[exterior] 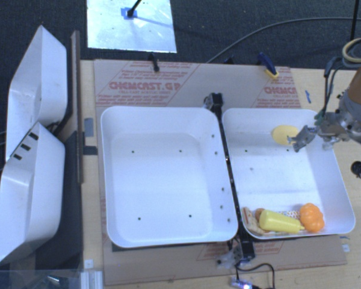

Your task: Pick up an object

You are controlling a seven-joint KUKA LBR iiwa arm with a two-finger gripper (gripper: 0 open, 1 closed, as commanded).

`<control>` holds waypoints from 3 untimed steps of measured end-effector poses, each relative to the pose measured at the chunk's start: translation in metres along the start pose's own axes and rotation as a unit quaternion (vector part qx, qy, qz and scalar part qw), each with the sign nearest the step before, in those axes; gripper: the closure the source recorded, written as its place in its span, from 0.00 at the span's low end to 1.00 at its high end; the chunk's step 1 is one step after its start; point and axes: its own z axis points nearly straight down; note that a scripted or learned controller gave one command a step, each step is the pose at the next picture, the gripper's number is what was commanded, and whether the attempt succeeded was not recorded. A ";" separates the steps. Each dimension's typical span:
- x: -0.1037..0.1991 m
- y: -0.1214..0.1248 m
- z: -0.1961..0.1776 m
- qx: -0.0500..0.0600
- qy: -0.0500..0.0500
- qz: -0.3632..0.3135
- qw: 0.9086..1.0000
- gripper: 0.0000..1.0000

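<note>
White plastic, two shallow bins side by side on the counter (186, 77), which is covered w/ brown printed board. You've got just the one overhead view, looking down at a slant.

Left bin (162, 176): bare white floor w/ a few small dark dots. Right bin (283, 173): that's where the objects are. A pale yellow round object (283, 135) sits near the bin's far wall, toward the right. Along the near wall you see a yellow elongated piece (279, 222), an orange round piece (312, 217) touching its right end, and a tan flat item (251, 220) just left of it, partly under it.

The arm (358, 104) comes in from the right, wrist over the right bin's far-right corner. The gripper (302, 138) is just beside the pale yellow object, on its right. Its fingers look slightly apart w/ nothing between them; the view is small & blurry there, so the gap is hard to judge. The pale yellow object lies on the bin floor, not gripped.

Off the counter, on the left, two more white bins (33, 161) lean stacked at an angle. A shiny metal sheet (129, 17) lies on the dark floor beyond the counter.
</note>
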 end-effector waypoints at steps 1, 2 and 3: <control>0.000 0.002 -0.004 -0.004 -0.001 -0.001 1.000 0.00; 0.004 -0.005 0.041 -0.002 0.000 -0.001 1.000 0.00; 0.003 0.001 0.085 -0.002 0.000 -0.001 1.000 0.00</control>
